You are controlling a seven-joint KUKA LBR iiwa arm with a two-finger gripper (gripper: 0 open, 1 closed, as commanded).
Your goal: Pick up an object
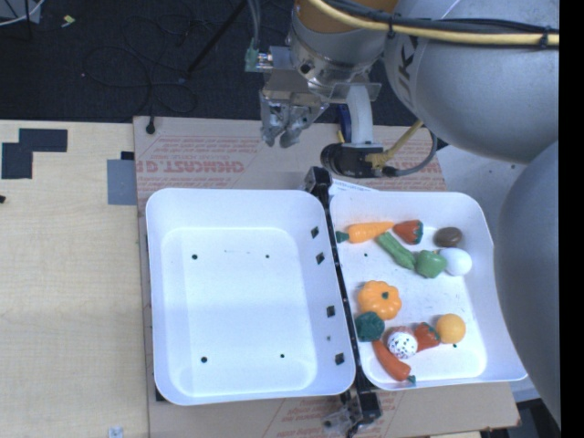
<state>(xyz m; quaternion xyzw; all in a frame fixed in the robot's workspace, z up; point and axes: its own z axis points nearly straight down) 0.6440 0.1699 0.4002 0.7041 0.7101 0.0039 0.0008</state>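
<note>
Arm: the grey arm (474, 62) enters from the right, its orange band at the top, wrist pointing down.
Gripper: the gripper (285, 135) hangs above the cardboard sheet (196, 158), behind the bins and clear of both.
Fingers: close together with nothing between them.
Right bin (484, 354): toy food lies here: carrot (365, 233), green vegetable (409, 255), white egg (457, 262), small pumpkin (380, 298), orange ball (450, 328).
Left bin (164, 245): beside the right one on the worktop (64, 290).
</note>
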